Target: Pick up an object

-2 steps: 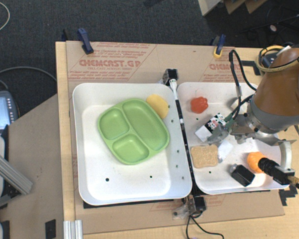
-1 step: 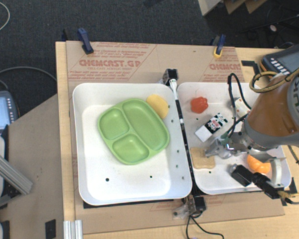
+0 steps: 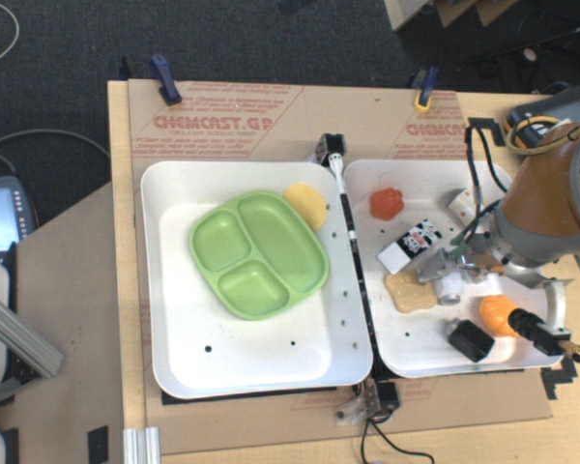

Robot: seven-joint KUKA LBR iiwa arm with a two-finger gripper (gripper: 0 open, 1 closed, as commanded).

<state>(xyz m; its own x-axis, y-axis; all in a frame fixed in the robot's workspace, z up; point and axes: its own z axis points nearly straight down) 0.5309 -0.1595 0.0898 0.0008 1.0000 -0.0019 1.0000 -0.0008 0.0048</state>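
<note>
Green divided tray (image 3: 259,253), yellow sponge (image 3: 307,202), red block (image 3: 387,202) — white bins (image 3: 174,288), orange ball (image 3: 496,312).

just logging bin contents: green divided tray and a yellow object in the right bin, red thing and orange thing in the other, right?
Wrong bin. The camera view shows the green divided tray and the yellow object in the left bin; the red thing and orange thing lie in the right bin.
</note>
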